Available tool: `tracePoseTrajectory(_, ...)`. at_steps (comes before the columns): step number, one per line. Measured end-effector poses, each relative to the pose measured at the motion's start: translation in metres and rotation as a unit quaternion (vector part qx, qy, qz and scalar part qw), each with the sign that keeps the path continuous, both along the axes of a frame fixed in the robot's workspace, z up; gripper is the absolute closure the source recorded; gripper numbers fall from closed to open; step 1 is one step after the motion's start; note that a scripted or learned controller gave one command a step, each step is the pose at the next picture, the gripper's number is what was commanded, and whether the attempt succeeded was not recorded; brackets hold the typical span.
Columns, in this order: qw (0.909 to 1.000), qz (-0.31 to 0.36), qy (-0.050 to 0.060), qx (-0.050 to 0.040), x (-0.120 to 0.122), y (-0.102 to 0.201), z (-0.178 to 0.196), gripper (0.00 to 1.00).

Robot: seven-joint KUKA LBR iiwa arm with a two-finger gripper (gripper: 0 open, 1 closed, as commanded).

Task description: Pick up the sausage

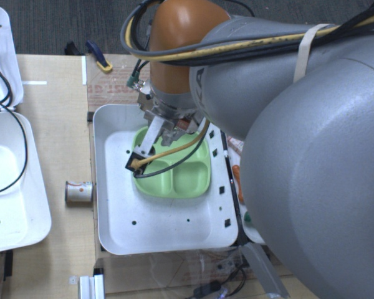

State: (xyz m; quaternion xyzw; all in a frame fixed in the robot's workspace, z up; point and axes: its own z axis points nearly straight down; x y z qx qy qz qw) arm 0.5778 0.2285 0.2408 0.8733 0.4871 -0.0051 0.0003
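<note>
gripper (172, 128) over the green plate (193, 180), you cannot tell its jaws' state; grip the probably soft, slick sausage across its middle.

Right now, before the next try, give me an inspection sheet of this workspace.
Surface: bench bearing a right bin and a left bin, both white.
Job's things: sausage cannot be made out; the arm covers part of the right bin.
Clutter: green tray in the right bin; small can on the bench between the bins; clamp near the bench's far edge.
Gripper: gripper over the green tray.
Cables: black cable looped over the left bin; yellow cable along the arm.
Surroundings: dark floor beyond the bench.
</note>
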Motion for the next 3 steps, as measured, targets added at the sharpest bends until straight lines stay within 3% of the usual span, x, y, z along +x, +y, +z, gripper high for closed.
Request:
tracePoseTrajectory(1,0.9989,-0.047,0.0,-0.0004,-0.041,0.0,-0.009,1.0)
tracePoseTrajectory(2,0.9972,0.075,0.0,0.0004,-0.093,-0.001,0.006,1.0)
tracePoseTrajectory(3,0.9974,0.072,0.004,-0.0023,-0.092,-0.003,0.011,1.0)
